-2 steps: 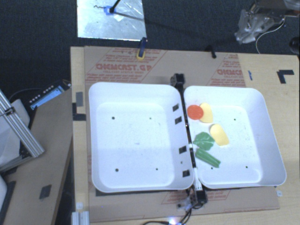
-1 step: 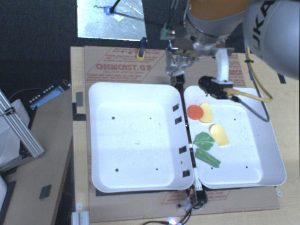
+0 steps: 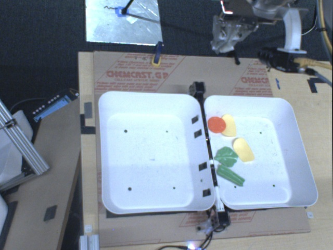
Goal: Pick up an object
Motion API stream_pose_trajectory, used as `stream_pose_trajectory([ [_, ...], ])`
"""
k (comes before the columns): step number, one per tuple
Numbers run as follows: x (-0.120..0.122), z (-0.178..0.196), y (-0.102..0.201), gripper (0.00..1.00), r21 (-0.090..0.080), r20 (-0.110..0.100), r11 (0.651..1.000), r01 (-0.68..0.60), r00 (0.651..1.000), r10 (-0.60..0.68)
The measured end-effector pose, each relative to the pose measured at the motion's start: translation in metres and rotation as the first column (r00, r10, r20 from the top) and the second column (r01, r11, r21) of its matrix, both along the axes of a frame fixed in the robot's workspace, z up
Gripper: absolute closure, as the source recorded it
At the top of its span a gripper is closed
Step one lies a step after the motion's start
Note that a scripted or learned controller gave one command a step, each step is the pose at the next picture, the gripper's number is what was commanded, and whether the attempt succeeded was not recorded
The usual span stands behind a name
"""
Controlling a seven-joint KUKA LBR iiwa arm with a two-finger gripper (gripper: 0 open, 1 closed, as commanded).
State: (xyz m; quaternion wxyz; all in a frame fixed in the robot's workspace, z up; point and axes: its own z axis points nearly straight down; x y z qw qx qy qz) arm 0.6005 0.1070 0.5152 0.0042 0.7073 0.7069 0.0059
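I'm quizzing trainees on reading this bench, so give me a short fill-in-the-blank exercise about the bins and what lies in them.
1. All the small items lie in the ____ bin as the camera sees it.
2. The round disc is coloured ____.
3. The disc touches a ____ piece on its right.
4. The gripper hangs beyond the bins' ____ edge.

Missing words: right; red; yellow; far

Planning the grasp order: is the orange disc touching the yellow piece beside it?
Touching. The camera view shows the orange disc and the yellow piece meeting edge to edge in the right bin, no white floor between them.
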Motion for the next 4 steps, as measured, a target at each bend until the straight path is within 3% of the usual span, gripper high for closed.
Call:
stream_pose_trajectory([
  [1,-0.033,-0.179,-0.089,1.00,-0.006,-0.031,1.000,0.007,1.000,-0.007],
  [2,-0.022,-0.060,-0.105,1.00,-0.003,0.001,1.000,0.000,1.000,0.000],
  [3,-0.043,0.026,-0.122,1.00,-0.002,-0.001,1.000,-0.001,1.000,0.001],
  [4,-0.101,-0.023,-0.252,1.00,-0.006,-0.015,1.000,0.013,1.000,-0.013],
])
